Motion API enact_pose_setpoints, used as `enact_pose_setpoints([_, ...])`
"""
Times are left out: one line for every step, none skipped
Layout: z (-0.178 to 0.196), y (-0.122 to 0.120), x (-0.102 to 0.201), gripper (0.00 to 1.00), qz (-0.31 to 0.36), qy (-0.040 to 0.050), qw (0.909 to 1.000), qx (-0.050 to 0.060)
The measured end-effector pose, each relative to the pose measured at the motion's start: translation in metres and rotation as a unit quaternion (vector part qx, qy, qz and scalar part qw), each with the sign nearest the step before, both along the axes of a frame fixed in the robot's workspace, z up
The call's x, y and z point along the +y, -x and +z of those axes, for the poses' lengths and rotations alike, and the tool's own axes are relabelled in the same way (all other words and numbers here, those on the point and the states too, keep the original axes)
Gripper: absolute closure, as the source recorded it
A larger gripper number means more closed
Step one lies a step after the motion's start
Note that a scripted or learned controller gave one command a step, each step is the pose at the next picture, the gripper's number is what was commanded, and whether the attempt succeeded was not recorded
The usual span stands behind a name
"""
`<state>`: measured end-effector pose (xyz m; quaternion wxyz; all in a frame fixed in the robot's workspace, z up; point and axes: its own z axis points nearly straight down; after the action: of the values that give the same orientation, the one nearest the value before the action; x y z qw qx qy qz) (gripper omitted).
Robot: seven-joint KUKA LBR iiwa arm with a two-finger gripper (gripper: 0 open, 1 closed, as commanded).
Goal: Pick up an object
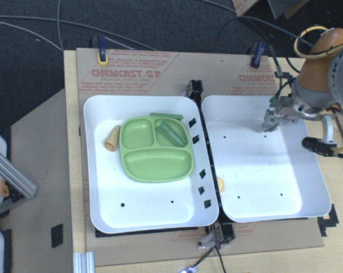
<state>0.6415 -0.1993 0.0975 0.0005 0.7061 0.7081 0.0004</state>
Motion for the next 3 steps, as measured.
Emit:
enact_pose_setpoints([0.049,-0.007,0.007,1.00,0.000,0.0008,1.0000,-0.003])
enact_pose_setpoints([0.109,-0.014,0.014,1.00,0.000,0.0009,1.0000,-0.003])
enact_pose_setpoints([0.165,-0.016,0.014,1.00,-0.001,0.0010,1.0000,-0.003])
